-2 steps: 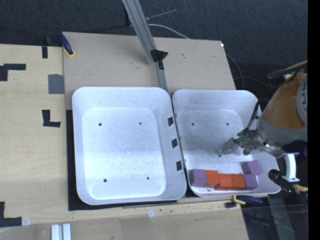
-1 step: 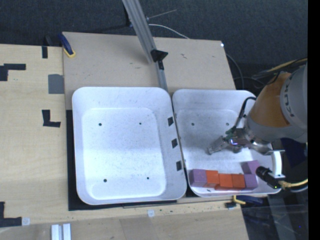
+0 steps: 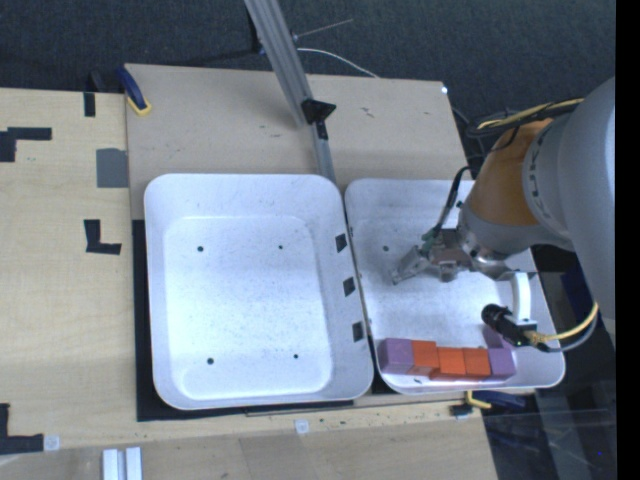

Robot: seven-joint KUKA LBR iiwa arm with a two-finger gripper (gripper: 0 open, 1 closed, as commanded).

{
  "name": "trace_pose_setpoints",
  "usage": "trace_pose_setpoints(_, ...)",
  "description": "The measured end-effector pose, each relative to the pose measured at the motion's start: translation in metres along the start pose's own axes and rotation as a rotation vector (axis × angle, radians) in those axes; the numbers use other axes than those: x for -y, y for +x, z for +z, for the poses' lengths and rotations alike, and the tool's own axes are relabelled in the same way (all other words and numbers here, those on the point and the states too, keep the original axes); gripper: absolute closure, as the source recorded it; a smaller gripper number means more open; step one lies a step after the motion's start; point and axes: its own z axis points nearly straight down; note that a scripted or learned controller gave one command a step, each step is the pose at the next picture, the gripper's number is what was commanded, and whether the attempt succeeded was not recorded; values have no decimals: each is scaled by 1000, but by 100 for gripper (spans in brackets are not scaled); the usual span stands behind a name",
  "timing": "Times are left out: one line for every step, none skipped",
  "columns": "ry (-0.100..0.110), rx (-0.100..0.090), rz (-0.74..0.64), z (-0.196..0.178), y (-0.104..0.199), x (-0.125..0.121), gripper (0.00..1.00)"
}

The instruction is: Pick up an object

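The gripper (image 3: 408, 266) is held apart over the right bin (image 3: 400, 208), gripping nothing; the blocks (image 3: 447, 359) must be reached next.

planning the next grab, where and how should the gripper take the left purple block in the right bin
Grip the purple block from above, by its far and near faces. Its left end is free, but an orange block abuts its right, and the bin's near wall looks close, so clearance may be tight.

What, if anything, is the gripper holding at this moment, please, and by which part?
Nothing is held: the gripper hangs over the bare floor of the right bin, apart from the purple and orange blocks along its near wall.
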Motion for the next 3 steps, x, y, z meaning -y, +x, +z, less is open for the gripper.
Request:
trace_pose_setpoints(-2, 1, 0, 0, 35, -57, 0)
trace_pose_setpoints(7, 0, 5, 0, 18, -111, 0)
trace_pose_setpoints(-4, -1, 1, -139, 97, -39, 0)
